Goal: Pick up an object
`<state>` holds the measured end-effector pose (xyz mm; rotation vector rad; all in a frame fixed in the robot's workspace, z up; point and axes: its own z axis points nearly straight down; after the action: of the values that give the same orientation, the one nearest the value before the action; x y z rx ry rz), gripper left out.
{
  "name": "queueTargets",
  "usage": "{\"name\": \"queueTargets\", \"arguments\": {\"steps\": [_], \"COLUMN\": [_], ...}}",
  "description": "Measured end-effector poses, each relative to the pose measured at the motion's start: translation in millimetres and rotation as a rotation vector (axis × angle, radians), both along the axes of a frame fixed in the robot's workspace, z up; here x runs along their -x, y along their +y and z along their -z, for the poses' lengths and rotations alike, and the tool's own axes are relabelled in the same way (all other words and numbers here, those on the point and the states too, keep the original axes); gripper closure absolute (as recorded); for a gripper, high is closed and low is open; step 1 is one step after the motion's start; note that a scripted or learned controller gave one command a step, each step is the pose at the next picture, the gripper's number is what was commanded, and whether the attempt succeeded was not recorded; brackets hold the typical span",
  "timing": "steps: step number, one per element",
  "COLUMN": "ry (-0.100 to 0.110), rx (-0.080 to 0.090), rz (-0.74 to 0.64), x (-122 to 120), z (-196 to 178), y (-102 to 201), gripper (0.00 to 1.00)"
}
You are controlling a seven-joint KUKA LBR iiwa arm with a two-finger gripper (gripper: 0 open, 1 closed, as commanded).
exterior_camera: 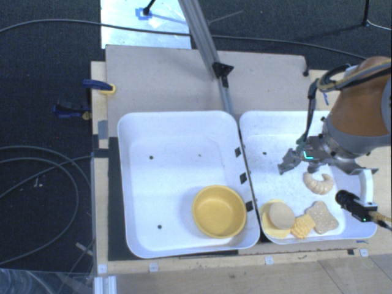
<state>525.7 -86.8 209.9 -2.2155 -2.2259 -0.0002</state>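
Note:
My gripper (293, 162) hangs over the middle of the right bin (269, 133), with nothing visibly held. Just to its lower right lies a pale croissant-shaped piece (318, 182). Along the bin's front edge are a round tan disc (282, 214) on a small yellow dish (267, 223), a yellow waffle-like cracker (301, 226) and a beige bread slice (322, 218). A yellow bowl (219, 211) stands upright at the front right of the left bin (153, 158).
The grey and orange arm (361, 115) comes in from the right above the right bin's far side. A slanted metal pole (205, 38) runs from the top down to the seam between the bins. Cables lie on the dark floor at left.

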Motion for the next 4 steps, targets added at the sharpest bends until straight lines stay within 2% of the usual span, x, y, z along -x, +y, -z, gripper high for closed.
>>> {"name": "queueTargets", "arguments": {"steps": [1, 4], "ry": [-0.001, 0.001], "rx": [0.0, 0.0], "rz": [0.0, 0.004], "x": [-0.3, -0.1], "z": [-0.5, 120.7], "y": [-0.1, 5.8], "gripper": [0.0, 0.0]}}
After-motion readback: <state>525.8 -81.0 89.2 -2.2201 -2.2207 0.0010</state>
